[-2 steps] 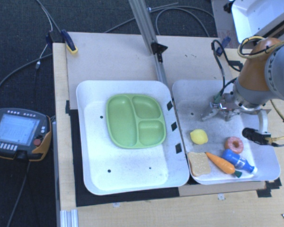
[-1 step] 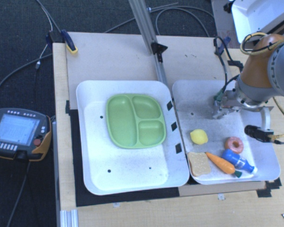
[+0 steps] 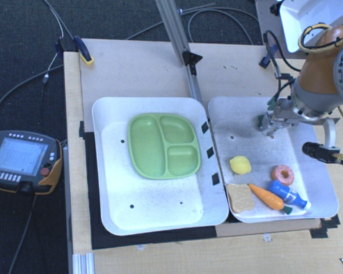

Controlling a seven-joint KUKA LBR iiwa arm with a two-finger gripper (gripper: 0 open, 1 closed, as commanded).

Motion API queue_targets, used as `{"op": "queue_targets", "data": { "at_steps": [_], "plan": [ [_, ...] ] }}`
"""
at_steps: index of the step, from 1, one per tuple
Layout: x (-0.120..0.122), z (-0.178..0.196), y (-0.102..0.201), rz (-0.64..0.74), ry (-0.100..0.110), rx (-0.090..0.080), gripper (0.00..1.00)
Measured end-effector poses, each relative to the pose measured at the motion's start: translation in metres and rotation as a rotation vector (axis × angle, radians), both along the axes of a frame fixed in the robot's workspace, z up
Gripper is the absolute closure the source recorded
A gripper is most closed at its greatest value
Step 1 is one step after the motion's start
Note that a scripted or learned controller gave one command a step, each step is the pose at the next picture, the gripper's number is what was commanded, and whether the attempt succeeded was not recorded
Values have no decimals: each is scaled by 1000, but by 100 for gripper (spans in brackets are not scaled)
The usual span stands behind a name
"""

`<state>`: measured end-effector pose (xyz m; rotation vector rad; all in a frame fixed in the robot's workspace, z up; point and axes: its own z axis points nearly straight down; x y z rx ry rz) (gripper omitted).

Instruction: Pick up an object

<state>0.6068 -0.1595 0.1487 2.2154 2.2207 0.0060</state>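
The right bin (image 3: 246, 119) holds a yellow lemon-like ball (image 3: 240, 165), a pink donut (image 3: 283, 174), an orange carrot (image 3: 265, 195), a blue bottle (image 3: 288, 194) and a tan slice of bread (image 3: 240, 197), all bunched near its front edge. My gripper (image 3: 268, 124) hangs over the back part of that bin, well behind the objects and to the right of the lemon. Nothing shows between its fingertips. The grey arm with its orange band (image 3: 326, 50) comes in from the upper right.
The left bin (image 3: 111, 170) carries a green divided plate (image 3: 163, 145). A metal pole (image 3: 177, 33) rises behind the bins. A teach pendant (image 3: 23, 161) lies off the bench at left, with cables across the floor.
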Motion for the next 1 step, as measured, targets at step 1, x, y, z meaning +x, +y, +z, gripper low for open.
{"op": "queue_targets", "data": {
  "at_steps": [1],
  "plan": [
    [1,44,-3,0,0,-1,100]
  ]
}}
